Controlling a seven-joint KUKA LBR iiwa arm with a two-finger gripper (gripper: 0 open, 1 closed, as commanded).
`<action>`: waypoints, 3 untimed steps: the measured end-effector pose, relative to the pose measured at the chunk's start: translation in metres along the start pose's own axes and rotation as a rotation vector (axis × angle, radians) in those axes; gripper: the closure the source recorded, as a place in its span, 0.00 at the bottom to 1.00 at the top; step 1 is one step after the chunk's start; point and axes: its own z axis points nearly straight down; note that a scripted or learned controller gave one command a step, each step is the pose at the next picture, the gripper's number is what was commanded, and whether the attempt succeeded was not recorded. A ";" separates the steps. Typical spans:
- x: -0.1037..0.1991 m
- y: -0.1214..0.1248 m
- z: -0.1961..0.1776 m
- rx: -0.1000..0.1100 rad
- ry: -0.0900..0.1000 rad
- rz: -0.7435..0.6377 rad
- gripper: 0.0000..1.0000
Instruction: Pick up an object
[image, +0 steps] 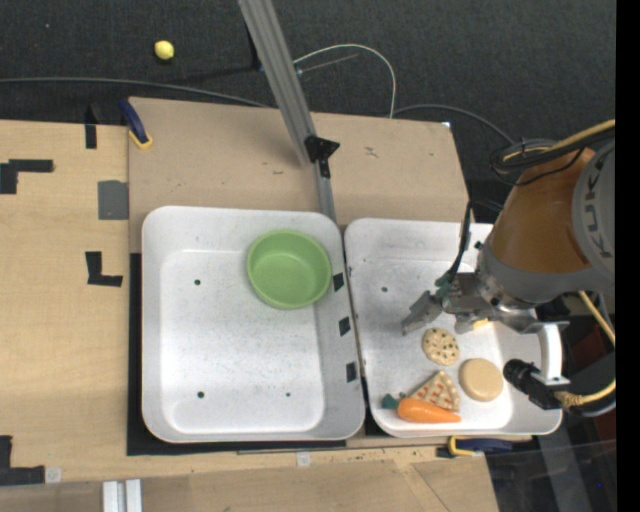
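Lengthwise, carrot (426, 410) lies left-right (green top leftward), below gripper (428, 312).

light: even, bright overhead | shadows: soft (faint under the arm (545, 230)) | focus: slightly soft, grainy | glare: none

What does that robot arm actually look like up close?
The arm is a thick rounded body with a broad orange band and grey casing carrying dark lettering. Thin black and yellow cables run along it. Its grey metal gripper ends in two slim fingers.
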 end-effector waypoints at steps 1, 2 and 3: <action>0.000 0.000 0.000 0.000 0.000 0.001 0.00; -0.005 -0.001 0.045 0.004 0.000 0.002 0.00; -0.003 -0.008 0.090 0.006 0.001 0.002 0.00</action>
